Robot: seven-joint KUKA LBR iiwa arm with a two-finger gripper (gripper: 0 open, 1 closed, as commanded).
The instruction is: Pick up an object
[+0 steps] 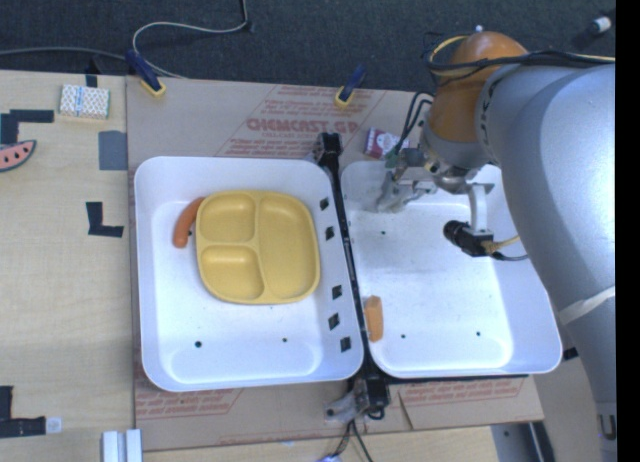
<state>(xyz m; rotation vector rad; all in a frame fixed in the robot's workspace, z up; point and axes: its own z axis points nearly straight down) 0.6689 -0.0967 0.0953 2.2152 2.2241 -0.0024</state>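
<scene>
Single fixed camera, mounted above the bench [60, 250], looking down at a slant. Far bench edge runs along the top, dark floor [330, 0] beyond it. Both white bins fit whole: left bin [160, 340] mid-view, right bin [520, 350] beside it. Moderate distance; bin rims and cardboard underlay [270, 120] readable. Grey arm [560, 170] looms large at the right, closest to the lens.

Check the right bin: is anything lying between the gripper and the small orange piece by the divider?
Nothing visible does. The gripper is at the back of the right bin, and the orange piece lies near the front against the divider, with bare white floor between them.
</scene>
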